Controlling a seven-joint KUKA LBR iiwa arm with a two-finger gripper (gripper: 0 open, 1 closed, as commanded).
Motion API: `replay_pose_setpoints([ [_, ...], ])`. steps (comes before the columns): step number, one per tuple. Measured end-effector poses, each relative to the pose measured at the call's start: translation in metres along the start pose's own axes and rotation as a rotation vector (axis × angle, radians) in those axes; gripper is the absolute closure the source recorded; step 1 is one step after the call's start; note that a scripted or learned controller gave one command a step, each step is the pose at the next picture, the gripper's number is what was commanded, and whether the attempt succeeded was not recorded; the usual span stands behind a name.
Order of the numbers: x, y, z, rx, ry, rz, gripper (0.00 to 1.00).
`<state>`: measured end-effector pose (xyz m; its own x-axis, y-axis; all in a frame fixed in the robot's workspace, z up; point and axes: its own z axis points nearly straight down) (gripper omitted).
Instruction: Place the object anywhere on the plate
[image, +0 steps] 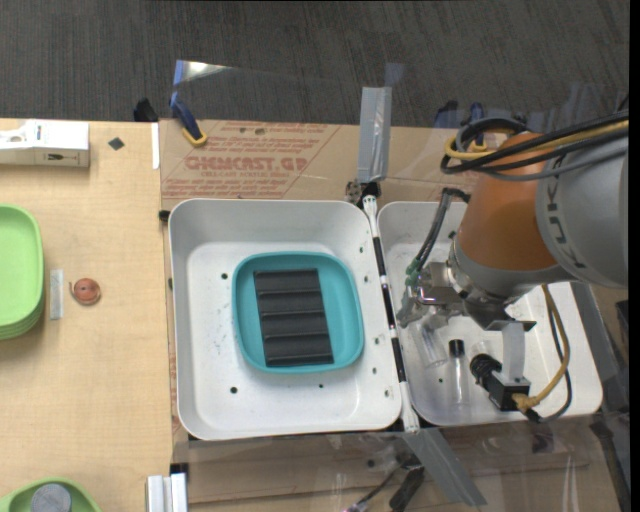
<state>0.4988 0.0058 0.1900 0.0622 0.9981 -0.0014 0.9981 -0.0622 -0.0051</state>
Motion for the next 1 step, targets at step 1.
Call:
replay_pose_setpoints([
  [1,-0.0005,0.0001,-0.0001,0.000,0.000,0.001,0.00],
])
